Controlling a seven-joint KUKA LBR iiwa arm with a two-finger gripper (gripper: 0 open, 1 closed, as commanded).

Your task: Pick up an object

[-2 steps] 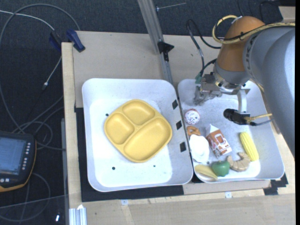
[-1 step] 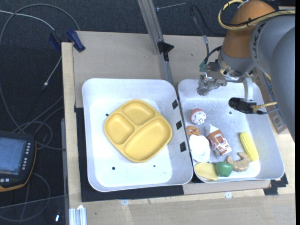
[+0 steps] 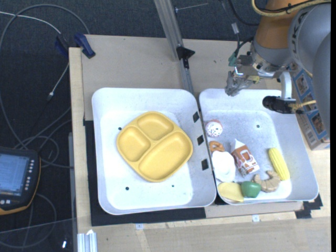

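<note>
1. Toy food lies heaped in the near half of the right bin (image 3: 294,135): a corn cob (image 3: 279,163), a small carton (image 3: 245,159), a white cup (image 3: 224,165), a green pepper (image 3: 251,189), a yellow wedge (image 3: 230,191) and a speckled ball (image 3: 213,128).
2. Gripper (image 3: 232,87) hangs over the far left corner of that bin, well apart from the heap, holding nothing; whether its fingers stand wide or narrow cannot be told.
3. Risk, on this evidence: the pieces touch one another, so a descent may nudge neighbours or pinch two at once.
4. Rounded items such as the ball could roll free of a closing grip.
5. Left bin (image 3: 105,140) carries a yellow divided plate (image 3: 154,146); the wall between the bins could catch a low approach.
</note>
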